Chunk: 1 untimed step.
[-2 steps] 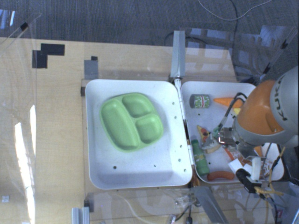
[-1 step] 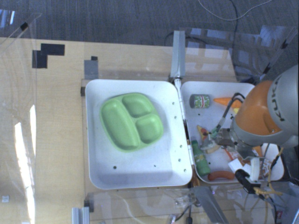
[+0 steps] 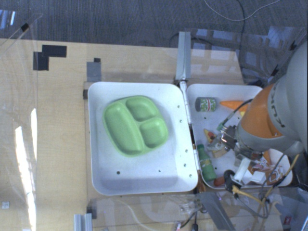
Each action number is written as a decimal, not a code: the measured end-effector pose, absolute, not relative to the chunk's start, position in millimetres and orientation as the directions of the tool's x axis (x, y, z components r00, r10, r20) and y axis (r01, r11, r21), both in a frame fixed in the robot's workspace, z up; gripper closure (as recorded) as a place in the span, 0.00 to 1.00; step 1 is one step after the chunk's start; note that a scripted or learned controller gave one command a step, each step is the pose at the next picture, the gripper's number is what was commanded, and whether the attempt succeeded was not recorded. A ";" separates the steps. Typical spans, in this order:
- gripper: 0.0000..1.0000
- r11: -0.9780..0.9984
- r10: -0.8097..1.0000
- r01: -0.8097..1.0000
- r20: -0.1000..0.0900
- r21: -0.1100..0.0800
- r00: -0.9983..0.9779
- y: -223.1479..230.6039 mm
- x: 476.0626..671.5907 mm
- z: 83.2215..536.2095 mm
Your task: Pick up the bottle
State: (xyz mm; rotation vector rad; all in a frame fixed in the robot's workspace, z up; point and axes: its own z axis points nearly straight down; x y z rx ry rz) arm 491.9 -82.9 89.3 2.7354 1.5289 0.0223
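Camera view: two white bins sit side by side, and the right bin point(image 3: 192, 94) serves as the landmark. The green bottle point(image 3: 206, 164) lies on its side along that bin's left wall, toward the near corner. A small can point(image 3: 206, 104) rests at the bin's far end, with an orange carrot-like piece point(image 3: 232, 104) just beside it. The left bin holds a green divided plate point(image 3: 136, 125). The arm's gripper point(image 3: 225, 139) hangs over the bin's middle, near the bottle but apart from it; whether it is spread or closed, I cannot tell. The bottle looks light, stiff plastic, smooth and rollable; gripping across its body midway seems safest, though the wall crowds one side.
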 end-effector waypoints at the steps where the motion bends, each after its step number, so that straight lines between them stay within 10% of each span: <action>1: 0.00 -0.524 0.852 0.851 0.008 0.013 0.524 -83.0 491.7 89.2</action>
